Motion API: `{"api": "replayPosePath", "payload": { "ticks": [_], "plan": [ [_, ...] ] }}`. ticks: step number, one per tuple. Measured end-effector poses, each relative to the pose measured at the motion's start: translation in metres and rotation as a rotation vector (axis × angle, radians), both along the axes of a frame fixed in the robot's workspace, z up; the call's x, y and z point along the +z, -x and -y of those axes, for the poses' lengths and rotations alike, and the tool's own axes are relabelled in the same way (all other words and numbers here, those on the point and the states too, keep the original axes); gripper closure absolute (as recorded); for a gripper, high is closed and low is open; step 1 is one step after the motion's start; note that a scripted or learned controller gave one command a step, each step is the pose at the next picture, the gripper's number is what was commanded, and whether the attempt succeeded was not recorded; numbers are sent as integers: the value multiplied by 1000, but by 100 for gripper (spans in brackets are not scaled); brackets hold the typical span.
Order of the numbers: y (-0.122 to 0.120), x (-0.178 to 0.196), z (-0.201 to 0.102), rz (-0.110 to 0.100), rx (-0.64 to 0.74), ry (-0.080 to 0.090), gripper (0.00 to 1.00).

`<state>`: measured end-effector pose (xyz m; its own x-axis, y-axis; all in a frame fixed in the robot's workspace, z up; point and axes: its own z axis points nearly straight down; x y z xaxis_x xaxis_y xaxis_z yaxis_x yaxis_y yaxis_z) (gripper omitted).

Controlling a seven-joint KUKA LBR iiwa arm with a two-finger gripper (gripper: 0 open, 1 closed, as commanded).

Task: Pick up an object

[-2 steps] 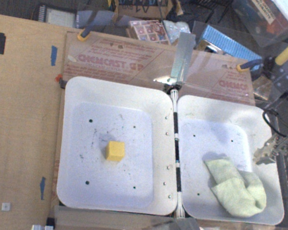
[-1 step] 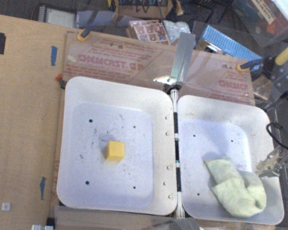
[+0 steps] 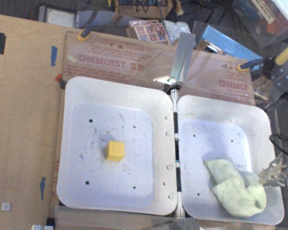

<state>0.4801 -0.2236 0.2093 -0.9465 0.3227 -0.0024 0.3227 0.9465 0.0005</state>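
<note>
Cloth (image 3: 234,188) lies in the right bin (image 3: 230,117); gripper (image 3: 274,174) touches it, fingers too blurry to tell. Yellow block (image 3: 116,151) sits in the left bin (image 3: 117,94).

Two white bins (image 3: 71,127), one yellow block (image 3: 116,151), seemingly one cloth (image 3: 235,190).

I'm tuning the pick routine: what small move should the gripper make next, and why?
Probably a short drop onto the pale green cloth. The gripper sits at the cloth's right end in the right bin, nothing visibly between its fingers.
</note>
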Motion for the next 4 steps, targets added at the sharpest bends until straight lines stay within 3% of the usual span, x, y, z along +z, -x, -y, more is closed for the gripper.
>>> {"api": "replayPosePath", "payload": {
  "ticks": [1, 3, 4],
  "plan": [
    [0, 14, 1, 5, -27, 2, 100],
    [0, 1, 0, 0, 141, 0, 100],
    [0, -4, 0, 0, 65, 0, 100]
  ]
}}
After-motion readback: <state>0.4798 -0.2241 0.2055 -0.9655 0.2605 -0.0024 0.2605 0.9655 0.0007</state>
